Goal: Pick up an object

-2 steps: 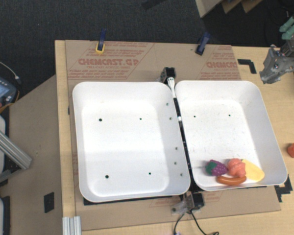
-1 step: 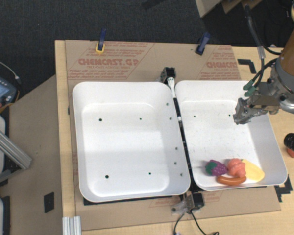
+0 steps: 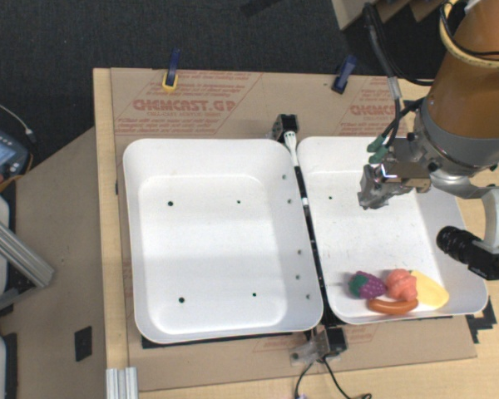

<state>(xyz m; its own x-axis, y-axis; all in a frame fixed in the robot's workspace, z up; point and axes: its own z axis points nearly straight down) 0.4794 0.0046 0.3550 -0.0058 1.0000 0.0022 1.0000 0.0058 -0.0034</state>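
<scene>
The hand [image 3: 373, 191] is hanging over the upper middle of the right bin [image 3: 345, 248], in the right half of the frame, and I cannot tell whether it is released or clenched; nothing is showing in its grasp. The toys it could be picking are lying well apart from it, toward the lower right of the frame, huddled in the bin's near corner against the rim. There are four of them: a purple grape cluster [image 3: 368, 285] at the left end, an orange-pink lumpy piece [image 3: 402, 283] in the middle, a pale yellow piece [image 3: 432, 293] at the right end, and an orange sausage-shaped piece [image 3: 392, 307] lying just below them, its long axis running roughly left to right across the frame. They are touching or nearly touching one another, so a descent there is, I judge, likely to be nudging neighbours. The grape cluster is sitting nearest the hand, almost straight down-frame from it. Two bins are resting side by side on the surface; the left bin [image 3: 150, 223] is holding no toys. There is one arm, reaching in from the right.
</scene>
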